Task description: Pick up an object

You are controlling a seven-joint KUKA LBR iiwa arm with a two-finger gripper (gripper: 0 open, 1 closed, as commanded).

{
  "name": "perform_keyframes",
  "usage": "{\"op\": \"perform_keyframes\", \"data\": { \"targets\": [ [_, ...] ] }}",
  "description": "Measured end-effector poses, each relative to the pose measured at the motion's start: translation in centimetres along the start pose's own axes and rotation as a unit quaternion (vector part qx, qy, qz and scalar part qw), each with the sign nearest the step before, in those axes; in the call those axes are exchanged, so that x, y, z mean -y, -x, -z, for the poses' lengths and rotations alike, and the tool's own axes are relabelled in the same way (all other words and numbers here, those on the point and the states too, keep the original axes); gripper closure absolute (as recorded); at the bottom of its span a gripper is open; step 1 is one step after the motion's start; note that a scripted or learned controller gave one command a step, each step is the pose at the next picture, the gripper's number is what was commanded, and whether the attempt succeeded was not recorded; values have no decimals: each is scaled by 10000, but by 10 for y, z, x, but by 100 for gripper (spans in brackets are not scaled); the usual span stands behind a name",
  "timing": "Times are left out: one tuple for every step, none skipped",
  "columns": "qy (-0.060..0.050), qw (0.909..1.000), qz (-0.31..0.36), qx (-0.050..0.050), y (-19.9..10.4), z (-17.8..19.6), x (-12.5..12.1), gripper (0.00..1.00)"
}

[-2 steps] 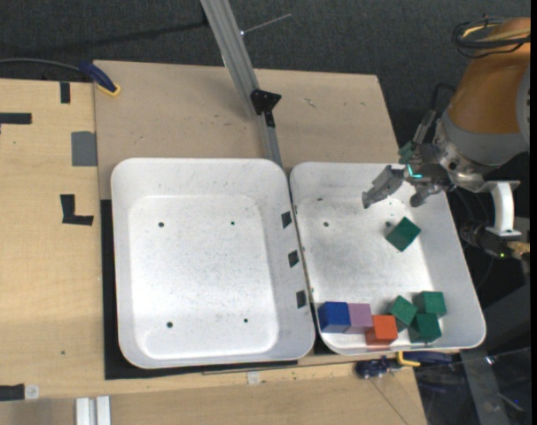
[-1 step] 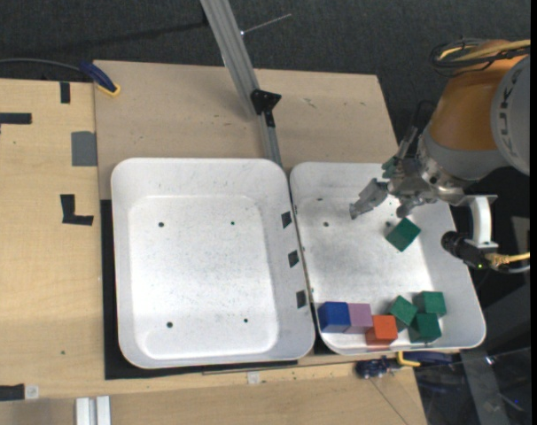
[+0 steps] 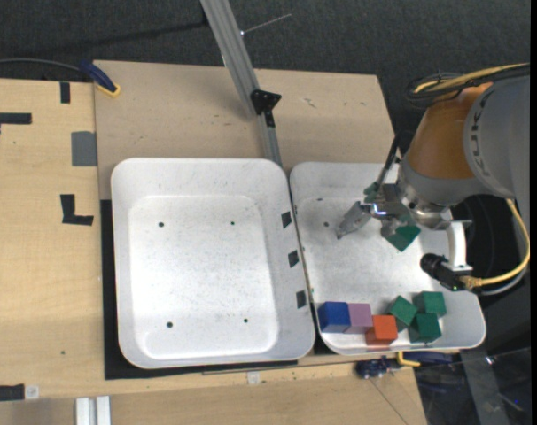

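Two white bins point(image 3: 202, 171), four green blocks point(image 3: 403, 309), one blue block point(image 3: 335, 316), one purple block point(image 3: 361, 315), one orange block point(image 3: 384, 328)

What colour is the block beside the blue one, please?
Light purple block, in the camera view.

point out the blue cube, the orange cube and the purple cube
blue cube point(image 3: 335, 315), camera view, on its top face
orange cube point(image 3: 384, 328), camera view, on its top face
purple cube point(image 3: 361, 314), camera view, on its top face

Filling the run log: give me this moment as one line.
arm: over right bin | gripper: green block beside it, hold unconfirmed | blocks clustered at near edge
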State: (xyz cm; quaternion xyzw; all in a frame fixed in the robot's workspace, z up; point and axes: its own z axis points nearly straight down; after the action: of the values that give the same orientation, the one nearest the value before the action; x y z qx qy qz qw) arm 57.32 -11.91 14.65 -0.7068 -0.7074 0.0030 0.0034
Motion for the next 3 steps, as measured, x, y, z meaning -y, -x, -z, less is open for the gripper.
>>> {"op": "perform_keyframes", "data": {
  "targets": [
    [6, 10000, 2, 1, -1, -55, 2, 0],
    [28, 10000, 7, -2, -2, -41, 0, 100],
    [59, 10000, 0, 7, 4, 7, -7, 100]
  ]
}}
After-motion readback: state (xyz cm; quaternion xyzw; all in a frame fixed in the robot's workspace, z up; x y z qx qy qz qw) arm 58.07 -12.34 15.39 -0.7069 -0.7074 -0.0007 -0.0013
